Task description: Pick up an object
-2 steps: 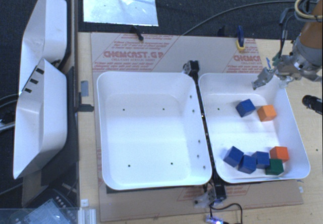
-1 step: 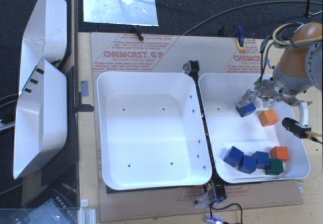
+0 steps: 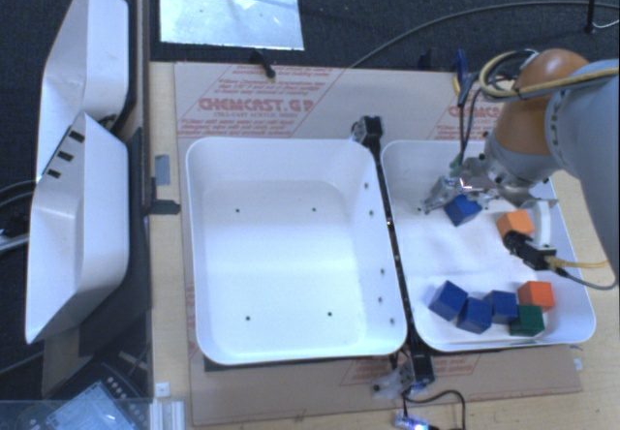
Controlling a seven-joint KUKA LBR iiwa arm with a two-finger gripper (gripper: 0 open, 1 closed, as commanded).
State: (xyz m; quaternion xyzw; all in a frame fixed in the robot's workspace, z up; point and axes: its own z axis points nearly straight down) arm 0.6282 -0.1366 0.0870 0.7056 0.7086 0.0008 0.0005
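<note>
So the blue block (image 3: 463, 210) is sitting up in the far half of the right bin (image 3: 426, 244), closer to the back edge than the front, and the gripper (image 3: 453, 194) is right on top of it. The metal fingers reach down around the block's upper left side, but whether they're actually clamped on it or spread open I honestly can't tell from this angle, the wrist covers too much.

Just to the right of that block there's an orange block (image 3: 516, 222), near the bin's right edge, partly tucked under the arm (image 3: 567, 118). Down along the front edge of the same bin there's a little cluster: three more blue blocks (image 3: 473, 306) touching in a row, then a green block (image 3: 528, 321) with another orange one (image 3: 536, 294) just behind it, toward the front right corner.

The left bin (image 3: 208, 225) sits right beside it, rims touching along the middle.
</note>
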